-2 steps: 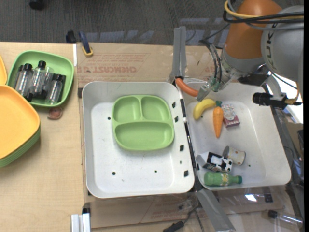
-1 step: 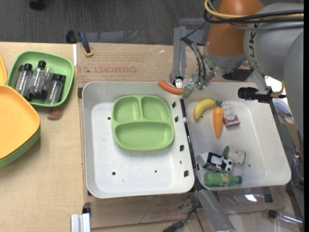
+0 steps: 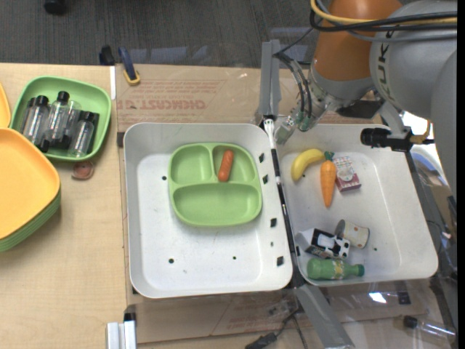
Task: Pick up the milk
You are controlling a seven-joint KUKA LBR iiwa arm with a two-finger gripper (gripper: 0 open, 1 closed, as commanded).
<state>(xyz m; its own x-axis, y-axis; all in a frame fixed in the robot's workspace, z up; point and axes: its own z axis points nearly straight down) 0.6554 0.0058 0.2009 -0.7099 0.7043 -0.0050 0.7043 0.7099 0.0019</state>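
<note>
The milk (image 3: 328, 243) is a small black-and-white carton lying on its side near the front of the right bin (image 3: 407, 217). A green bottle (image 3: 334, 269) lies just in front of it and a white piece (image 3: 357, 235) just to its right. My gripper (image 3: 292, 127) hangs over the far left corner of the right bin, beside the wall between the two bins. It is well behind the milk, with a banana (image 3: 306, 162) and a carrot (image 3: 328, 182) lying between them. Nothing shows between the fingers.
A small red-and-white box (image 3: 347, 173) lies next to the carrot. The left bin (image 3: 145, 224) holds a green divided plate (image 3: 214, 195) with a small orange sausage-shaped piece (image 3: 225, 164). Left of the bins are a green tray of bottles (image 3: 62, 118) and stacked yellow plates (image 3: 22, 187).
</note>
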